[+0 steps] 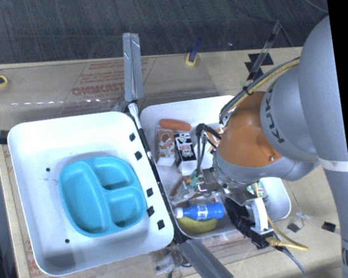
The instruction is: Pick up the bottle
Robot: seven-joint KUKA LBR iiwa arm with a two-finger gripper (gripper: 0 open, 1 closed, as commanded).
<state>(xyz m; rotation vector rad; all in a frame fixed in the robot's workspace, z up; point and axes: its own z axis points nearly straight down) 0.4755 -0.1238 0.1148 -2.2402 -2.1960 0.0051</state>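
While the arm [270, 134] bends over the right bin [159, 121], its gripper's state stays hidden.

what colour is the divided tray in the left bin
Light blue. The divided tray shows plainly in the camera view, lying in the left white bin.

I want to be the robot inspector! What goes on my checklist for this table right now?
Surface: bench bearing two white bins, left bin, right bin.
Job's things: bottle, blue label, lying in the right bin.
Clutter: yellow item beside the bottle; small packets; blue divided tray in the left bin.
Grippers: gripper low above the bottle.
Cables: wires along the arm.
Surroundings: dark carpet.
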